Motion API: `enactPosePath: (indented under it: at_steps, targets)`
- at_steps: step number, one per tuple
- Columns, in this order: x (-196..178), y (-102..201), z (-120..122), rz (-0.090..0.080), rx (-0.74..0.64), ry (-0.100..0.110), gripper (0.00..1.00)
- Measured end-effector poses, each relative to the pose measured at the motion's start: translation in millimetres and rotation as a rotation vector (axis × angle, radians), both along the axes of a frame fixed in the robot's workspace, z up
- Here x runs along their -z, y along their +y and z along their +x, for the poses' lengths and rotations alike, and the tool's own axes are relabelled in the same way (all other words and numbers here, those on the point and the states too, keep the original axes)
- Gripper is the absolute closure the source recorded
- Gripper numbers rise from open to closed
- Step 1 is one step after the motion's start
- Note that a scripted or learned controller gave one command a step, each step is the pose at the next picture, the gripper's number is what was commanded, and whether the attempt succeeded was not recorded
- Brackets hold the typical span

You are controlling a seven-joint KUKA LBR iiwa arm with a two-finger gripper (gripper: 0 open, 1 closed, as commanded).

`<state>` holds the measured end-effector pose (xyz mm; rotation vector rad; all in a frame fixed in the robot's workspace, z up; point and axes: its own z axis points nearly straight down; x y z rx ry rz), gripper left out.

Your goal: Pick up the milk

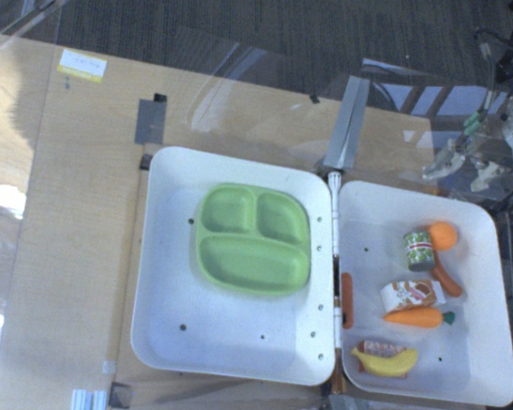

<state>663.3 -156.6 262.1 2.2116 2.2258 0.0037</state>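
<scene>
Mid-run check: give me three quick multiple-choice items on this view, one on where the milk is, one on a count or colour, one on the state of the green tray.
1. The milk carton lies in:
A. the right bin
B. the left bin
C. on the bench

2. Compartments in the green tray:
A. two
B. three
C. five

3. The green tray holds:
A. a banana
B. a carrot
C. nothing

Key:
1 A: it lies in the right bin, just above the carrot.
2 B: two small sections above one wide one.
3 C: all its sections look bare; the banana is in the right bin.
</scene>
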Motion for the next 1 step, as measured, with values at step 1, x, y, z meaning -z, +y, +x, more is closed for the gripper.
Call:
enactPosePath:
  at_steps: [1]
  targets:
    - [87.6,-48.8,-16.1,-0.001,-0.04,0.0,0.0]
